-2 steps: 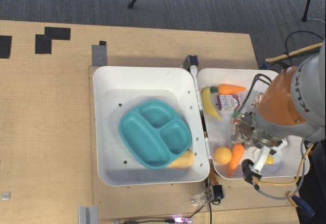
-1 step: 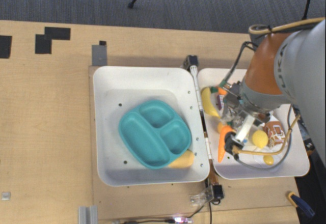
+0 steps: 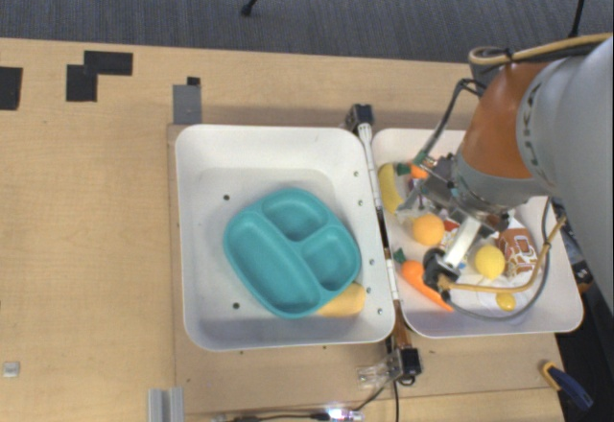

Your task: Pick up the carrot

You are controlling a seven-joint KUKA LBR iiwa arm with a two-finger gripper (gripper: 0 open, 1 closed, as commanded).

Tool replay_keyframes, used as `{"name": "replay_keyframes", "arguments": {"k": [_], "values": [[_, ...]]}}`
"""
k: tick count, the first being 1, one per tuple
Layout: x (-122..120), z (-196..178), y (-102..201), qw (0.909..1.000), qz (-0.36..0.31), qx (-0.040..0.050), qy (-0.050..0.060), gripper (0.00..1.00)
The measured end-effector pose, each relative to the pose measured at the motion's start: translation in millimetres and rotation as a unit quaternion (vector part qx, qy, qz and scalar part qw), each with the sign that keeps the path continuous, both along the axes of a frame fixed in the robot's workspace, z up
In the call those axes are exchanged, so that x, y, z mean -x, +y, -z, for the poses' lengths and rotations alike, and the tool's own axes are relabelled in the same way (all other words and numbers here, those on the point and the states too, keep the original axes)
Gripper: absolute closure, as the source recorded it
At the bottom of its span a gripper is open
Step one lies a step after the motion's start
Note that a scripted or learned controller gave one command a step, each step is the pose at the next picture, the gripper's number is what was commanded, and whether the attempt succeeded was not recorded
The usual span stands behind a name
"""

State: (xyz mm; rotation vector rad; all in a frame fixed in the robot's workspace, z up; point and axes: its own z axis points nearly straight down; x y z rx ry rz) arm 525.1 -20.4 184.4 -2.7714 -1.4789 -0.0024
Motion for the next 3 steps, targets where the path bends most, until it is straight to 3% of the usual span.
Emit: {"name": "replay_keyframes", "arguments": {"k": [1, 3], "values": [[34.5, 0.7, 8.4, 0.9974, 0.072, -0.0004, 0.001, 0.0], [34.5, 0.7, 8.3, 0.9974, 0.072, -0.0003, 0.001, 0.0]]}}
